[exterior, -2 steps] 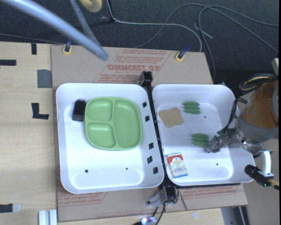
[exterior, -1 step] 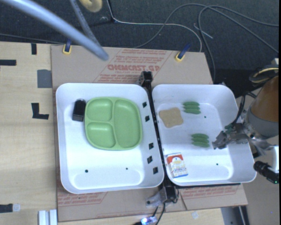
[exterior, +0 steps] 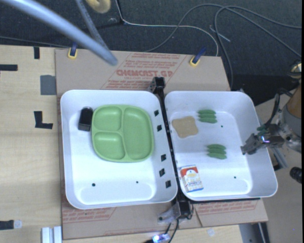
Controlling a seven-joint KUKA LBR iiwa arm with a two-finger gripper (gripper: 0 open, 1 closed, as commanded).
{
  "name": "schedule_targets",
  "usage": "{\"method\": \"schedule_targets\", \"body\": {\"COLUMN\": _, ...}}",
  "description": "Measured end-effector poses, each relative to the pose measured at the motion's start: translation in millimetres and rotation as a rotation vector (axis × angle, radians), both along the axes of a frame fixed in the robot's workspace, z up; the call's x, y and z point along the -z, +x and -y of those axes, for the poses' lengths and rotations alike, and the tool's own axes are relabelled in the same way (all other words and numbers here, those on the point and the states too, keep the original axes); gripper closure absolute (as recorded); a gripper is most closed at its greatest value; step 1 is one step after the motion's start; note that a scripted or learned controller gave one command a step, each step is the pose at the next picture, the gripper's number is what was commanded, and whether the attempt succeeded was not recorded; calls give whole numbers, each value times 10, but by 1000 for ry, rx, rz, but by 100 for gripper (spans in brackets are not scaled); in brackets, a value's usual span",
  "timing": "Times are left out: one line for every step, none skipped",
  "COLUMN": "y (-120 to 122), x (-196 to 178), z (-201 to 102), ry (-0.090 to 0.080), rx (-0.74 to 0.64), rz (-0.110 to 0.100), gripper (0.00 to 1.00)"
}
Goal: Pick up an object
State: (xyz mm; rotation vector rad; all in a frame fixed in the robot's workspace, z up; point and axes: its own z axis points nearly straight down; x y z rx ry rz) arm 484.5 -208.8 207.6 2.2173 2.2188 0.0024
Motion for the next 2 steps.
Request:
{"method": "schedule_targets", "body": {"y": 12, "x": -404, "z": 1, "ry": 0, "rx": -1, "rz": -1, "gripper": 100}}
{"method": "schedule_targets", "body": {"y": 181, "x": -413, "z": -446, "ry": 3, "rx": -5, "rz": -4, "gripper": 100}}
